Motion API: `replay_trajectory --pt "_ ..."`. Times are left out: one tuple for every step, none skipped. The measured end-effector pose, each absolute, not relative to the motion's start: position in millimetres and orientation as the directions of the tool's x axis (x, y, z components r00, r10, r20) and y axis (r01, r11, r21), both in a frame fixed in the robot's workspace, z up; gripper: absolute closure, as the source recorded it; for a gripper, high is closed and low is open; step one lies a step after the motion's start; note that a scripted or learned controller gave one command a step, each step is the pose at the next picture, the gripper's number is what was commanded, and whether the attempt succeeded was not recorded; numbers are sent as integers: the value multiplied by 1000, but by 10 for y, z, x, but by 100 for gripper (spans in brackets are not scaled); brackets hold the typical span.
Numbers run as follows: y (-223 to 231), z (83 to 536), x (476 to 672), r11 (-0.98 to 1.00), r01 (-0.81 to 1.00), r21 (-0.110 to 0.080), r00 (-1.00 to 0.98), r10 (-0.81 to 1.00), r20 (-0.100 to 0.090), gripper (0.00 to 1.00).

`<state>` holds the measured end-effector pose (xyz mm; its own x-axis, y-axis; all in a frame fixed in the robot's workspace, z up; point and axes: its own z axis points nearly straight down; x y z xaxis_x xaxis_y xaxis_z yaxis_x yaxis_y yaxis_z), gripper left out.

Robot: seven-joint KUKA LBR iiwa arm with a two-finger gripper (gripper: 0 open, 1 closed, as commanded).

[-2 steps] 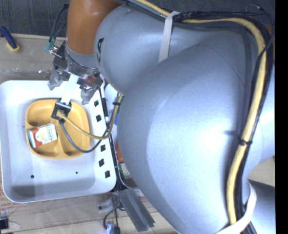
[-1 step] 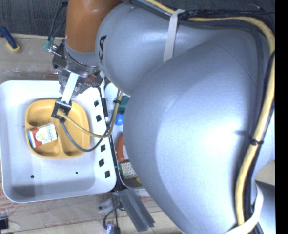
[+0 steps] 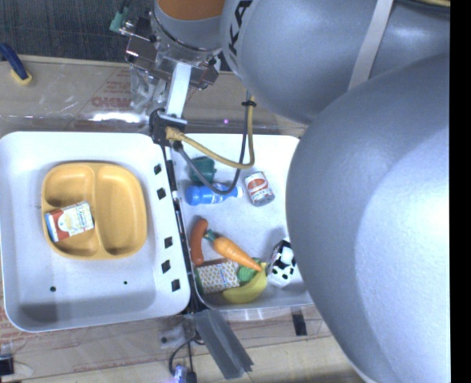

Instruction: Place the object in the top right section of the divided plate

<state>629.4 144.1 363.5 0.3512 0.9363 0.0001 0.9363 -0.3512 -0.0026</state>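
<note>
A yellow divided plate (image 3: 116, 206) lies in the left bin (image 3: 28, 294). A small red and white carton (image 3: 69, 221) rests in the plate's lower left section; the other sections hold nothing. My gripper (image 3: 160, 74) hangs below the orange wrist band, above the far rim where the two bins meet, well away from the plate and carton. Nothing shows in its grasp.
The right bin (image 3: 219, 154) holds a blue bottle (image 3: 206, 193), a teal item (image 3: 203, 167), a small can (image 3: 259, 188), a carrot (image 3: 234, 250), a red sausage (image 3: 197, 240), a banana (image 3: 247, 291), a patterned packet (image 3: 217, 275) and a black-and-white toy (image 3: 282, 263). The grey arm covers the right side.
</note>
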Motion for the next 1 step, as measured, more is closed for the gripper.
replay_trajectory --pt "2197 2775 6548 -280 960 -6 280 960 -3 100"
